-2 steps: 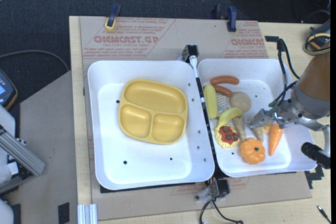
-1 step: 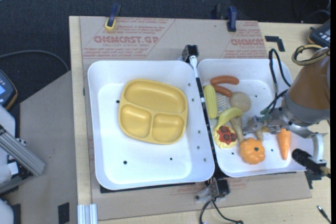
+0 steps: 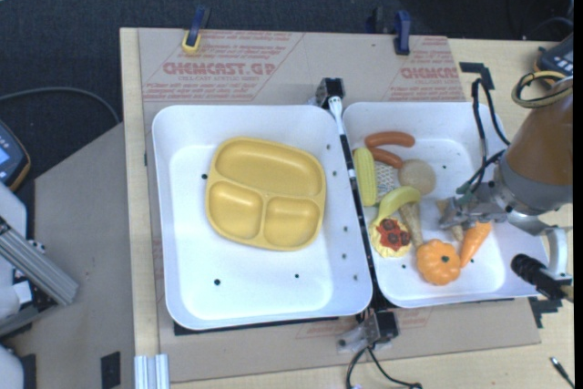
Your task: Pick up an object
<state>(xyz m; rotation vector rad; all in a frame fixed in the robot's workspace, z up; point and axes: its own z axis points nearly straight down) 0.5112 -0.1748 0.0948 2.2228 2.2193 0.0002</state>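
Two shallow white bins sit side by side on the surface [image 3: 273, 59], and the divider rail [image 3: 346, 168] between them is the handiest landmark. To the left of that rail, the left bin [image 3: 182, 287] holds a yellow plate [image 3: 266, 193] with three compartments, lying flat near the bin's middle.

Just right of the rail, in the right bin [image 3: 428, 112], a pile of toy food crowds the near side. A corn cob [image 3: 365, 175] lies closest to the rail, running along it. A sausage [image 3: 390, 139] rests a little further right and toward the back, with a second reddish piece [image 3: 386, 157] just below it. A pale round item [image 3: 418, 175] sits right of the corn. A banana [image 3: 397, 199] slants beneath it, and a small pizza slice [image 3: 393, 237] lies below that, near the rail. An orange pumpkin [image 3: 438, 261] stands further right, touching a carrot [image 3: 474, 242].

Farthest from the rail, the arm [image 3: 542, 155] reaches in, and its end effector [image 3: 465, 212] hangs low just above the carrot's upper end. From here I cannot tell whether it is wide, narrow or holding anything.
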